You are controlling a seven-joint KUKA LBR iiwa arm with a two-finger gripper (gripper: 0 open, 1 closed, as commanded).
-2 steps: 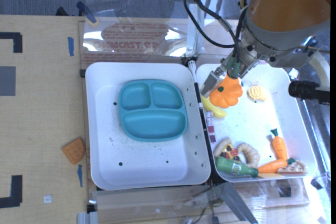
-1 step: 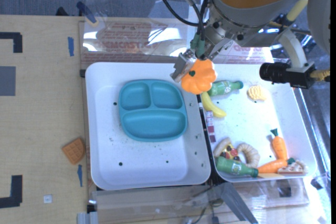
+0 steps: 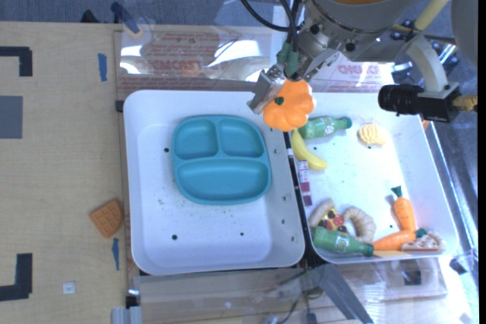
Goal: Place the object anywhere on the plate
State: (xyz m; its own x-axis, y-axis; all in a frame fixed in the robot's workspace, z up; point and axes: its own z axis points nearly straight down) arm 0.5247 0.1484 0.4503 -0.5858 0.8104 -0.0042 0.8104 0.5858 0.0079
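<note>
Gripper (image 3: 282, 91) just above frame centre, fingers clamped on the orange pumpkin (image 3: 289, 105), pumpkin hanging over the seam between the bins, blue plate (image 3: 221, 158) just lower left in the left bin (image 3: 152, 239), green bottle (image 3: 323, 127) and banana (image 3: 304, 152) right beside.

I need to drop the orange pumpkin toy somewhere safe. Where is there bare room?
The blue plate has three bare compartments. The left bin is bare around the plate, widest along its near edge. The right bin is crowded: bottles, banana, carrots. The hand holds the pumpkin.
</note>
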